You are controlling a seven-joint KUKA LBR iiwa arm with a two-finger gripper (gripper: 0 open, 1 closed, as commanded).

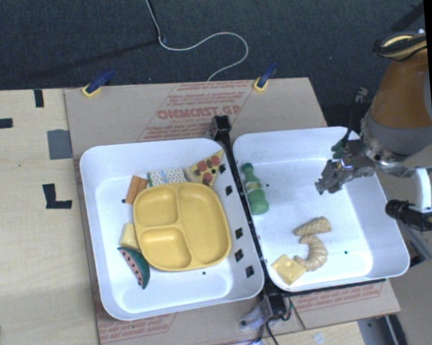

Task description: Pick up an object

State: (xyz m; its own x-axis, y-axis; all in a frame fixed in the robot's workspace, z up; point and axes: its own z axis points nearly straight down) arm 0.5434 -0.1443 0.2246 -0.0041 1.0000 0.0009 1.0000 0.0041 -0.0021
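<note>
**Arm poised over the right bin, nothing picked yet**

We see the gripper (329, 181) hanging over the upper right part of the right bin (374, 267), near the right side of the frame. It is dark and small here, and we cannot tell whether it is spread or closed; nothing shows in its grasp.

Three things lie in this bin. A small green bottle (254, 189) rests against the left wall, beside the divider between the bins. A pale, curled shrimp (313, 243) lies toward the lower middle, and a yellow cheese wedge (287, 269) touches its lower end.

We judge all three to be light toys of hard plastic, stiff and rather slick. The bottle is rounded and could roll or slip; its body, across the narrow width, looks the best place to take it, though the wall crowds one side. The shrimp is ridged and bent, so its thicker middle offers the surer hold. The wedge is flat and low, harder to pinch.

The left bin (99, 216) holds a yellow divided plate (181, 225), smooth and glossy, with a watermelon slice (135, 265) and a pizza slice (206, 166) around its edge.
</note>
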